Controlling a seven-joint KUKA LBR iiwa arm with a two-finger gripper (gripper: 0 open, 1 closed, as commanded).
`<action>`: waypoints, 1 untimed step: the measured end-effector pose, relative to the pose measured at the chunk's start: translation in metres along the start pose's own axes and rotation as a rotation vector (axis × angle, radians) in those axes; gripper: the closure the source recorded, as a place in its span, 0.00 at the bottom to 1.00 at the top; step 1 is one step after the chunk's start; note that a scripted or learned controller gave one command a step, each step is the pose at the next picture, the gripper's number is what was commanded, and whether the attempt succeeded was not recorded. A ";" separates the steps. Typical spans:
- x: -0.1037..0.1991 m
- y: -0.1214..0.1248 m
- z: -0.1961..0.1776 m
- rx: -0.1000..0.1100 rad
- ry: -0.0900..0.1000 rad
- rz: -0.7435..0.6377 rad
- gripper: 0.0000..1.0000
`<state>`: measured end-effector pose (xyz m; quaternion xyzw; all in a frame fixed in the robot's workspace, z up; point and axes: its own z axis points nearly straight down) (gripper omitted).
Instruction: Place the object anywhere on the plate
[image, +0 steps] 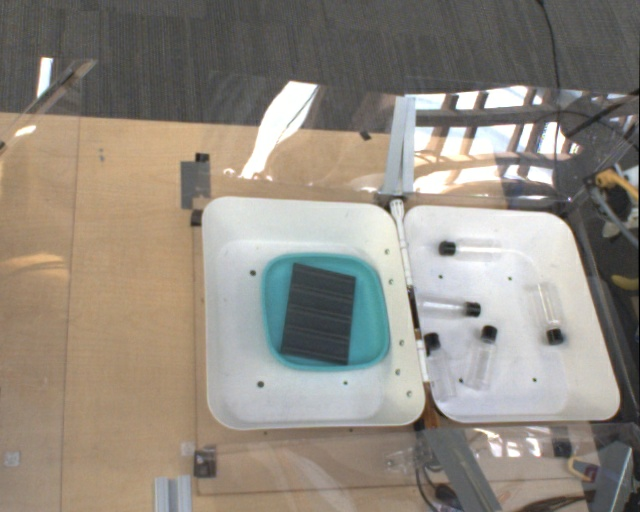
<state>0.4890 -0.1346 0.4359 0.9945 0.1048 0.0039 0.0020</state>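
Note:
A teal square plate (372, 315) lies in the middle of the left white bin (230, 300). A dark grey ribbed rectangular block (319, 313) rests flat on the plate, roughly centred and slightly tilted. Several clear vials with black caps lie scattered in the right white bin (590, 390), among them one near the top (465, 246), one by the middle (452, 309) and one at the right (550, 313).
A metal divider post (399, 150) rises behind the seam between the two bins. Cables and metal framing (600, 160) crowd the upper right corner. Wooden bench surface (100, 300) spreads to the left of the bins.

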 end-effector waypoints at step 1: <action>0.000 0.000 0.000 0.000 0.000 0.000 0.00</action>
